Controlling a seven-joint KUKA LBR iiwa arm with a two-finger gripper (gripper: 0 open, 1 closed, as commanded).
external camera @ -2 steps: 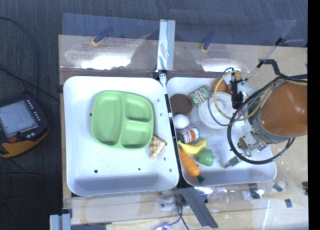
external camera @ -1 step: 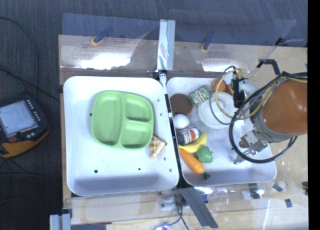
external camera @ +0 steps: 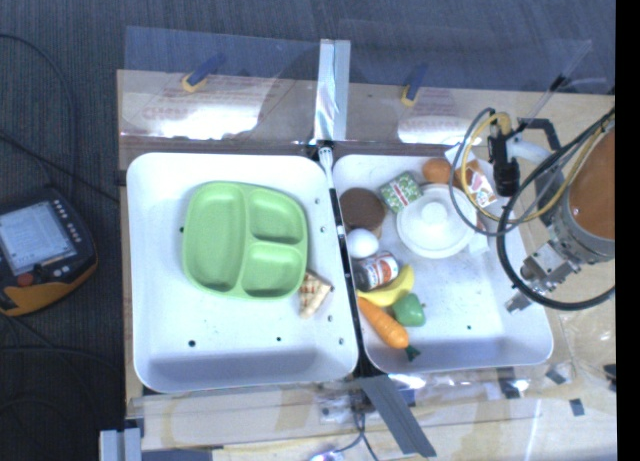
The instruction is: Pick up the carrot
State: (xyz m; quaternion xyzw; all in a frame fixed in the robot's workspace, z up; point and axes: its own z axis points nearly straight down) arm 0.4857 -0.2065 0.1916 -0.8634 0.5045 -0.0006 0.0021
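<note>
The carrot lies in the right bin, near its front left corner, just below the banana. My hand's state I cannot tell.

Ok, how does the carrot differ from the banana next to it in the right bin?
The carrot is orange and straight, tapering toward its green stem end; the banana is yellow and curved. The carrot lies nearer the bin's front wall, the banana just behind it against the can. Both are elongated, touch each other and sit by the divider.
</note>
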